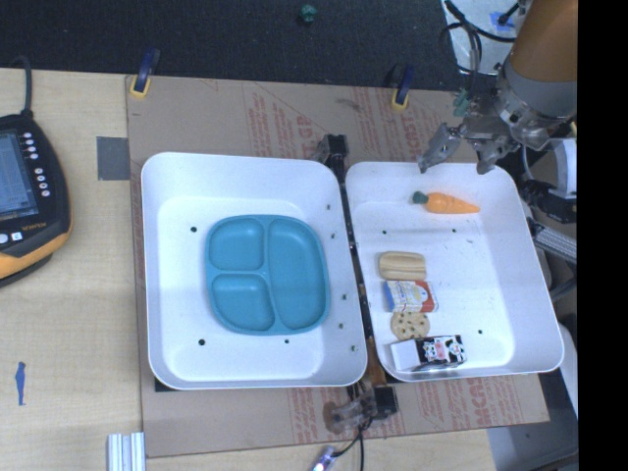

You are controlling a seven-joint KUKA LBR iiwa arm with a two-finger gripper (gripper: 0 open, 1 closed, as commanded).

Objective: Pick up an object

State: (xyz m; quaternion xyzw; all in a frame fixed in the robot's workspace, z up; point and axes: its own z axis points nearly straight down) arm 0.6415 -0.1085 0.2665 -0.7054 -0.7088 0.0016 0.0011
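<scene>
My gripper (459, 158) hangs above the far edge of the right bin (520, 292), its two fingers spread apart with nothing between them. Just below it in that bin lies an orange toy carrot (449, 203) with a green top. Further toward the front of the same bin sit a tan bread-like block (401, 265), a small white and red carton (408, 295), a brown cookie (409, 323) and a black and white box (439, 350). The left bin (177, 194) holds a blue divided plate (266, 273).
A teach pendant (25, 199) rests on the bench at the far left. Clamps (143, 72) hold the cardboard sheet at the back edge. Cables and the arm's grey body (540, 37) crowd the upper right corner.
</scene>
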